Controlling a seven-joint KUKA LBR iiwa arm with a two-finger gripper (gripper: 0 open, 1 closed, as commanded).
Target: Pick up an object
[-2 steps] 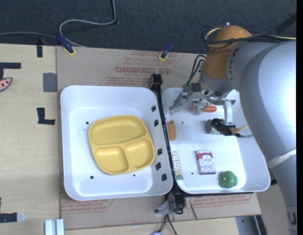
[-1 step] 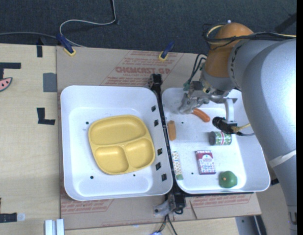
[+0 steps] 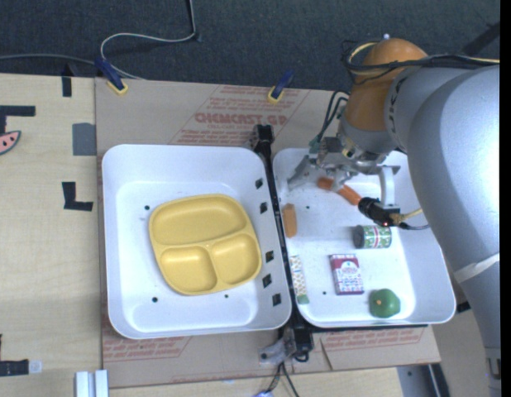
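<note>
Two bins (image 3: 115, 246) on bench; our gripper (image 3: 342, 172) sits over right bin's carrot (image 3: 348, 194). Fingers' state: we can't tell.

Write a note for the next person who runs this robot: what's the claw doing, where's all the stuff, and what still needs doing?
Gripper: low over the far end of the right bin, by an orange piece. I can't tell if it holds anything.
Right bin: brown piece by the left wall, can, red box, green ball, a printed strip along the left wall.
Left bin: yellow tray.
Done: nothing lifted that I can see.
Left: grasp one thing and raise it; the orange piece lies nearest.
</note>
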